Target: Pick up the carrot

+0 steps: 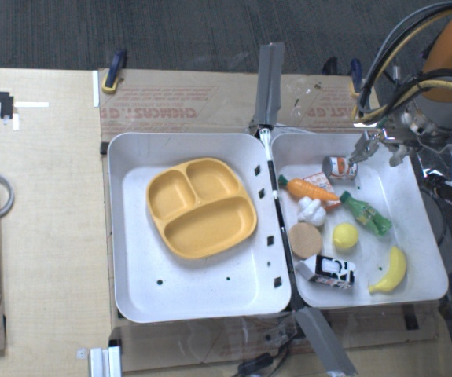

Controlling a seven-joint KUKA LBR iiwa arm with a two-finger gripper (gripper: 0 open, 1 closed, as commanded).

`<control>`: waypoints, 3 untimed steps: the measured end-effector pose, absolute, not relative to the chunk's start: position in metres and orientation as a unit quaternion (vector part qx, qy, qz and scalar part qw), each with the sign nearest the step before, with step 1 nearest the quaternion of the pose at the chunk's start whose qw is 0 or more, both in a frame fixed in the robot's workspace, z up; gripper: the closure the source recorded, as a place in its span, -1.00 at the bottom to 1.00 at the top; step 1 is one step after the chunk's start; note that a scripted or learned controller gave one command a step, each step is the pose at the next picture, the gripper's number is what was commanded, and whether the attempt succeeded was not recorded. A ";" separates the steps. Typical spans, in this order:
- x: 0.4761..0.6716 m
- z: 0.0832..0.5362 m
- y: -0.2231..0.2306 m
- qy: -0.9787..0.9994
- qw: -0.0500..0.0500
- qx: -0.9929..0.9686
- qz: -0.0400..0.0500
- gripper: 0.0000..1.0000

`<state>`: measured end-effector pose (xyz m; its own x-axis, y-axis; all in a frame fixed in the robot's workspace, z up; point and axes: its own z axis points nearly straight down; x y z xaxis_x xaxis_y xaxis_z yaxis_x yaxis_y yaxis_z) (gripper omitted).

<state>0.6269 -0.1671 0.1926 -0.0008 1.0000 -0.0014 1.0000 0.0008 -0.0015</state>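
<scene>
Carrot (314, 190) lies among other toys in the right bin (422, 210). I cannot tell how the hand (365, 149) stands; come straight down and squeeze its middle.

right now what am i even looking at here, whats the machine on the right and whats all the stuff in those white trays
One camera looks down at a slant on a bench. The machine at the right is a robot arm; its gripper hangs over the right bin, near a small can. It holds nothing. That bin has toy food: the carrot it should pick up, a green bottle, a lemon, a banana, a white garlic-like piece, a round tan piece and a black-and-white carton. The left bin holds a yellow divided plate.
</scene>
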 end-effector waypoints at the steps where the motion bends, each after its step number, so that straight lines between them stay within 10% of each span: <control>1: 0.596 0.159 -0.104 -0.738 0.001 -0.674 0.001 -1.00; 2: 0.603 0.092 -0.108 -0.747 0.000 -0.665 0.001 -1.00; 3: 0.605 0.104 -0.109 -0.746 -0.002 -0.666 -0.001 1.00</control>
<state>0.6049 -0.1087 0.1036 -0.1125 0.9936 -0.0023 0.9936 0.1125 0.0037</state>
